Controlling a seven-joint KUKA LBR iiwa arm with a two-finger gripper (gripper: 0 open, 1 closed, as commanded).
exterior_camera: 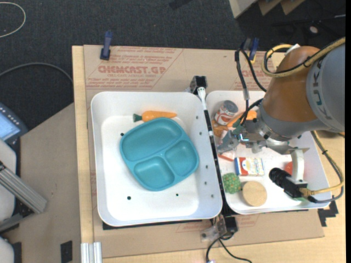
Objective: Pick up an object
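My gripper (pixel 229 140) hangs low over the left part of the right bin (pixel 274 207), beneath the grey and orange wrist. Just behind it lies a small red and white can (pixel 225 114), with an orange piece (pixel 250 114) beside it. In front of the gripper are a red strip (pixel 226 157), a small white and red carton (pixel 249 166), a green broccoli (pixel 231 183) and a round tan disc (pixel 254 194). Nothing is visibly lifted. The wrist hides the middle of this bin.
The left bin (pixel 100 147) holds a teal divided plate (pixel 159 153) and a carrot (pixel 158 115) lying along its far side. A black ridge separates the two bins. Blue clamps sit at the far edge of the brown board.
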